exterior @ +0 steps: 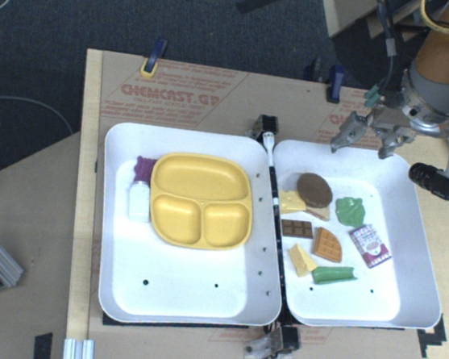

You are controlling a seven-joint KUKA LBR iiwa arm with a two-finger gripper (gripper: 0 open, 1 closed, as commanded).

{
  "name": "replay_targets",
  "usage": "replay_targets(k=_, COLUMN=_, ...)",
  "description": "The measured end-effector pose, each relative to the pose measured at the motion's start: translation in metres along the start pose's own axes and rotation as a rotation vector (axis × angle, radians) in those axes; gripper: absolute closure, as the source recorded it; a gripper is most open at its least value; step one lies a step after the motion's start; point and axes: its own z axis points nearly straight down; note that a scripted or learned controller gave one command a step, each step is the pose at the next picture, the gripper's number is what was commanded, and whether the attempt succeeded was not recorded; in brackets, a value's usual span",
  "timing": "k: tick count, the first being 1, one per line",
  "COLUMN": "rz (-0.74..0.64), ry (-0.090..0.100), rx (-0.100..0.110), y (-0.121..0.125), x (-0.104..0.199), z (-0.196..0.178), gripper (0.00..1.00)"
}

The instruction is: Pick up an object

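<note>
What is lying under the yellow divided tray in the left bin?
A purple item and a white bottle poke out from beside the yellow tray; anything beneath it is hidden.

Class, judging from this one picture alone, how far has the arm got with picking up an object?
Done: nothing looks lifted; the toy foods, such as the brown cookie and waffle, lie in the right bin. In hand: the gripper hangs open above that bin's far rim, holding nothing. Left: choose a piece, descend, close and lift.

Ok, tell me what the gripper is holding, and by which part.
Nothing. The gripper hangs open above the right bin's far rim, with nothing between its fingers; the food items lie untouched in the bin.
</note>
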Motion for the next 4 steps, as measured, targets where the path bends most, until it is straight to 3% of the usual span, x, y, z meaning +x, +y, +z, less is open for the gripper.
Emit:
replay_targets(k=1, rz=-0.002, ry=-0.001, rx=-0.014, y=0.002, x=0.0, z=-0.009, gripper=0.0)
replay_targets(k=4, rz=-0.002, ry=-0.001, rx=-0.009, y=0.0, x=0.007, z=0.168, gripper=0.0)
